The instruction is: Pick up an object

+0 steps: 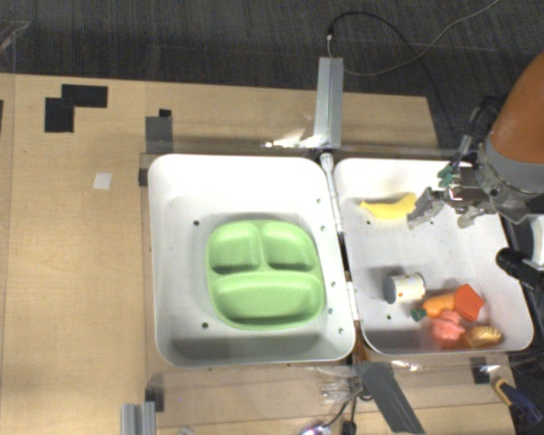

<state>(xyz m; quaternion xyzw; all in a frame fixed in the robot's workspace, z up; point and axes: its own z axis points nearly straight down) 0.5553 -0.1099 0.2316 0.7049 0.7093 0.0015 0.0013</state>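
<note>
In the right bin, a yellow banana lies near the far left corner. My gripper hovers just to the right of it, open, with bare bin floor between its fingers; the left finger is close to the banana's right end. Toward the bin's front lie a small white cylinder, an orange carrot, an orange block, a pink piece and a golden-brown piece.
The left bin holds a green divided plate. A metal post stands behind the seam between the bins. The arm's orange band and wrist overhang the right bin's far right corner.
</note>
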